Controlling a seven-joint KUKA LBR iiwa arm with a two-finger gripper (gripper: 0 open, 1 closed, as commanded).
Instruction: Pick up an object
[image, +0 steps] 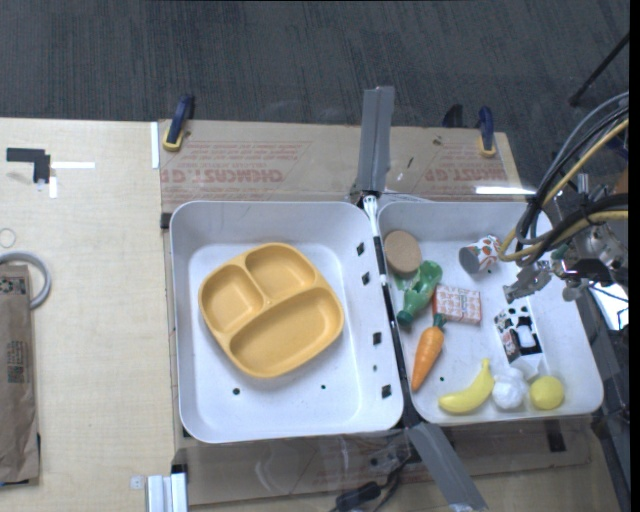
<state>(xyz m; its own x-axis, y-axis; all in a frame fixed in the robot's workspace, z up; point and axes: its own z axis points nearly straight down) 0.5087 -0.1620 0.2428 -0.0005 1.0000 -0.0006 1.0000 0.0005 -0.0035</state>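
Your claw (535, 281) hangs over the right bin's (580, 345) far right side; whether it is apart or together, you cannot tell. Just below it lies the black-and-white box (519, 332), long axis running toward you.

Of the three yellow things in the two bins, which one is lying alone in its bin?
The yellow divided plate, alone in the left bin. The banana and the lemon lie in the right bin among other items.

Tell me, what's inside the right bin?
The right bin holds a carrot, banana, lemon, a green toy, a round tan disc, a small patterned box and a black-and-white card. The gripper covers part of the floor.
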